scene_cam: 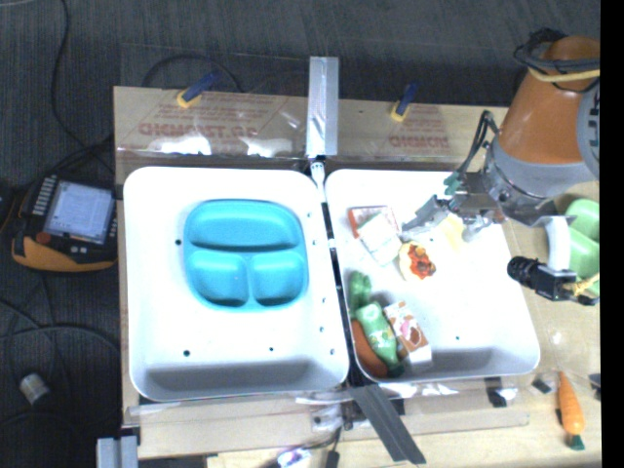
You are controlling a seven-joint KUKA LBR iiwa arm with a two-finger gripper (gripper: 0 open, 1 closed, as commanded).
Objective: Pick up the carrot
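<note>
Two-finger grey gripper (421,218) is seen low over the back of the right shallow white bin (487,359); whether it is released or clenched cannot be told; nothing is seen held. What is judged the orange carrot (362,349) lies at that bin's front-left corner, partly covered, forward and left of the gripper; its length appears to run along the wall.

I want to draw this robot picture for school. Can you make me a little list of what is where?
left bin: holds a blue tray
right bin: holds packets and toy food
gripper: over the right bin's back part
carrot: unsure which; orange piece half under green packets in that bin's front left corner, or carrot-shaped toy outside the bin
held: nothing that I can see
</note>
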